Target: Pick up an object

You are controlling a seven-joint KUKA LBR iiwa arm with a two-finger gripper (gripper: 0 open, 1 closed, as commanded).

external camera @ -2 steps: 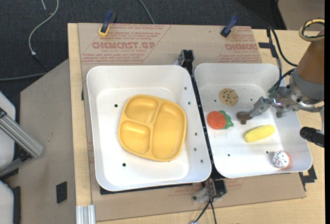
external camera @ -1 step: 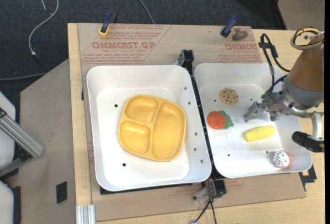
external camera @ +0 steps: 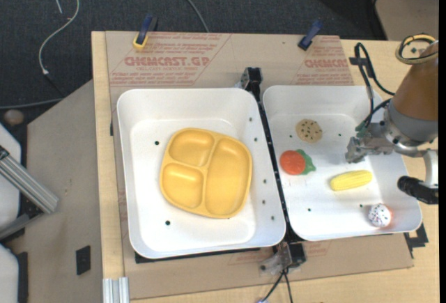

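Worktop (external camera: 209, 51): cardboard-covered surface carrying two shallow white bins side by side, with blue clips at its far edge.
Left bin (external camera: 132, 176): holds a yellow divided plate (external camera: 206, 172) with three compartments, lying flat near the middle.
Right bin (external camera: 334, 221): holds four small items, all apart from one another.
Cookie (external camera: 309, 130): round, speckled, toward the far side of the right bin.
Tomato (external camera: 295, 162): red with a green leaf, near the bin's left wall, nearer than the cookie.
Corn cob (external camera: 350, 180): yellow, lying on its side, right of the tomato.
White ball (external camera: 378, 215): speckled, in the near right corner.
Arm (external camera: 418, 99): reaches in from the right over the right bin.
Tool (external camera: 360, 150): low over the bin floor, just beyond the corn cob, right of the cookie; nothing is between its fingers, and I cannot tell how wide they stand.
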